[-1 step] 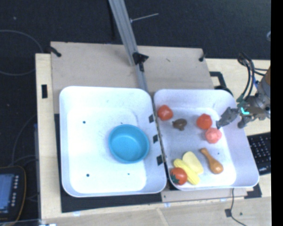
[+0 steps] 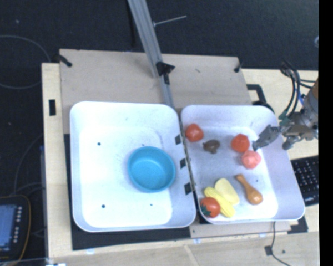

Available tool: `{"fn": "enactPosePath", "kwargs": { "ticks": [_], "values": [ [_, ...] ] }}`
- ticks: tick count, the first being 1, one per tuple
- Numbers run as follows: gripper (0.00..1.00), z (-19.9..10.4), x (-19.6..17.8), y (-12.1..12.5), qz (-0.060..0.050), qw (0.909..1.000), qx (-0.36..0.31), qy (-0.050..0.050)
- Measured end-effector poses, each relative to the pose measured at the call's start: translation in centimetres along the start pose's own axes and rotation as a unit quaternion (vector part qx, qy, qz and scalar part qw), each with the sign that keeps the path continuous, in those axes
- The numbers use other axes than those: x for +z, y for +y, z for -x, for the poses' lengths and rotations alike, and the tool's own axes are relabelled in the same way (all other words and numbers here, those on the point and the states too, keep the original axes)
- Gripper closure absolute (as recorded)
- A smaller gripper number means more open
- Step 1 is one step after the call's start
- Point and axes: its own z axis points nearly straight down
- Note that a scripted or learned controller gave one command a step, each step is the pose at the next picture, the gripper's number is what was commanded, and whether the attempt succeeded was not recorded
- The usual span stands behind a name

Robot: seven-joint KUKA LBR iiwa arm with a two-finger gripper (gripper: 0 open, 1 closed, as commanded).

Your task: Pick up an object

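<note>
Pincer [image 2: 275,141]: over the right rim of the right bin, fingers spread apart, nothing between them; one fingertip [image 2: 259,144] points down and left into the bin.

Right bin [image 2: 227,113], under and left of the pincer, seven items:
- pink ball [image 2: 251,159], just below the left fingertip, nearest item; contact cannot be told
- red ball [image 2: 240,143], just left of that fingertip, close above the pink ball
- brown lump [image 2: 211,146], further left, past the red ball
- red fruit [image 2: 194,132], furthest left, near the bin's far wall
- drumstick [image 2: 250,189], orange-brown, below the pincer, lying at a slant
- yellow fruit [image 2: 225,195], below and left, beside the drumstick
- tomato [image 2: 210,206], green top, lowest and left, touching the yellow fruit

Left bin [image 2: 94,115], well left of the pincer, one item:
- bowl [image 2: 151,168], blue, upright, nearer the side facing the right bin

Tabletop [image 2: 55,148]: pale wood, with a tan board [image 2: 111,76] behind the bins, up and left of the pincer. A grey pole [image 2: 144,26] slants down to a black clamp [image 2: 165,69].

Surroundings: dark floor [image 2: 22,15] with cables; keyboard [image 2: 306,177] just below the pincer; small screen [image 2: 3,226] far left and below
</note>
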Motion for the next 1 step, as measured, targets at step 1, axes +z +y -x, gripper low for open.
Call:
{"fn": "enactPosePath", "kwargs": {
  "ticks": [1],
  "values": [
    [0.00,-0.11,4.47,0.48,-0.003,1.0000,0.003,-0.001]
  ]
}}
